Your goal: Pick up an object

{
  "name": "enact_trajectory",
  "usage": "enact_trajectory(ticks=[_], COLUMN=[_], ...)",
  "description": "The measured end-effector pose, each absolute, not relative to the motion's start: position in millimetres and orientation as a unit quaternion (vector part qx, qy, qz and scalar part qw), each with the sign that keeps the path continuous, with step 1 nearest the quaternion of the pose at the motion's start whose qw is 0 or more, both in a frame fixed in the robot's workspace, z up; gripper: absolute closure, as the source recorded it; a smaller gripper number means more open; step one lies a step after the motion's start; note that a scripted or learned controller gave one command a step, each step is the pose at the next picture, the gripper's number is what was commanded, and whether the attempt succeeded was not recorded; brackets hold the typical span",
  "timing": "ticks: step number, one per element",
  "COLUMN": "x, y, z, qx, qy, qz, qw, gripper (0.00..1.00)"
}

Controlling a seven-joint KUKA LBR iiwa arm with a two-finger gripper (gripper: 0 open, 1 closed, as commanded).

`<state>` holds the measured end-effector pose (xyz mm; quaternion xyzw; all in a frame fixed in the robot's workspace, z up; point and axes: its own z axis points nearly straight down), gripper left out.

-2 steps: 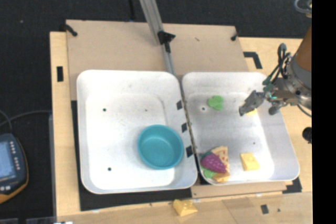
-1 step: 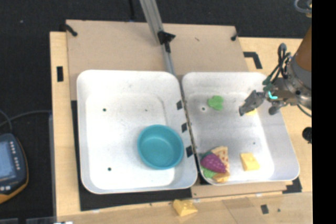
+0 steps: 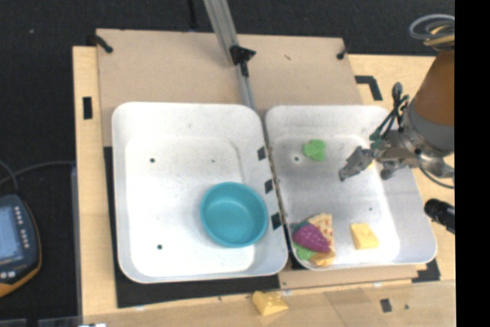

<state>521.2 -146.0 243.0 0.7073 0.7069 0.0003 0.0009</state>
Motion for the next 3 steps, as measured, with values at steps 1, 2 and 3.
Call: enact_trajectory(ticks=[1, 2, 3], x=[519.8, 514.2, 516.9], y=[-143.4, -136.0, -136.3], z=[202.5, 152.7, 166.5], qx=[0.708, 0.708, 0.709], qy=[0.706, 0.706, 0.705], qz=[0.0003, -0.0015, 0.0021], qw=[0.001, -0.001, 0.002], gripper=[0.0, 0.0, 1.0])
